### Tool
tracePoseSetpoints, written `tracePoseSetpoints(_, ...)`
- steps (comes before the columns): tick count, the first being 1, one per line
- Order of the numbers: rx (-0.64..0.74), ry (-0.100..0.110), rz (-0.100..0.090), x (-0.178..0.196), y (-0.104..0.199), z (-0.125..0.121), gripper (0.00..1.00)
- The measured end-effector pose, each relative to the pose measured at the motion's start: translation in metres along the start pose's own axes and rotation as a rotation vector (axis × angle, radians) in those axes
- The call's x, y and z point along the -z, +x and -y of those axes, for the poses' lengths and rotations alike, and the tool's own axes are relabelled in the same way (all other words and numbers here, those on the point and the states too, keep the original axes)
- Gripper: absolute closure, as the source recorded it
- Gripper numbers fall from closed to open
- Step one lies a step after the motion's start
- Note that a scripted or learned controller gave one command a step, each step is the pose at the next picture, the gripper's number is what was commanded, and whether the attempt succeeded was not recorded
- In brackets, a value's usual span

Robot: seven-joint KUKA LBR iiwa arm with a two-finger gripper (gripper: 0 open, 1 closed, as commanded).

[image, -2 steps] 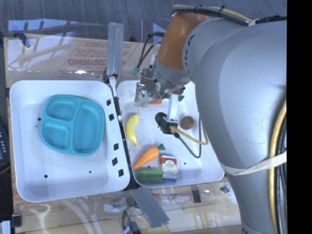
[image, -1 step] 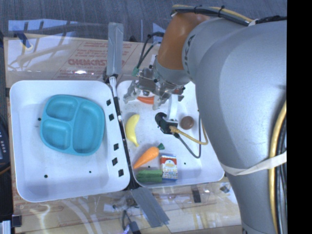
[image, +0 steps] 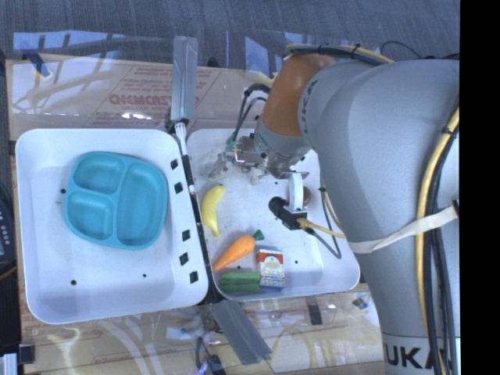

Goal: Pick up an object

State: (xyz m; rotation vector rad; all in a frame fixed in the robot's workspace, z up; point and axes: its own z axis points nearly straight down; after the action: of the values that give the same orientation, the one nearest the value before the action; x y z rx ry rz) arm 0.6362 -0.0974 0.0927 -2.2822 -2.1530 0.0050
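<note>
1. You have two white bins side by side: the left bin point(image: 39, 233) holds a blue divided plate point(image: 117, 199), and the right bin point(image: 332, 268) holds all the small things you could pick.
2. The arm point(image: 375, 155) reaches in from the right and hangs over the far half of the right bin, its orange band point(image: 285, 96) above the wrist.
3. The gripper point(image: 248, 159) sits low near the bin's far left part. Its fingers are lost among brackets and cables, so you cannot tell whether it is open or closed, and nothing can be seen held in it.
4. The banana point(image: 212, 208) is the nearest candidate. It lies just toward the camera from the gripper and slightly to the left, beside the wall shared by the two bins.
5. Its long axis runs roughly from far to near, with a slight curve, so a grasp should probably close across its width, left to right.
6. The carrot point(image: 235, 251) lies farther toward the near edge, slanted, with its green tip pointing toward the far right.
7. A small red and white carton point(image: 270, 267) and a green cucumber point(image: 238, 282) lie close together at the near edge, which makes them the more crowded choice.
8. My judgement: no object is lifted yet, and the short move toward the banana looks easiest.
</note>
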Motion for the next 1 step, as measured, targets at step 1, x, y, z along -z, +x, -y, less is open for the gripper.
tracePoseSetpoints(1,-0.051,-0.004,0.0,-0.0002,-0.0104,-0.0217,0.0)
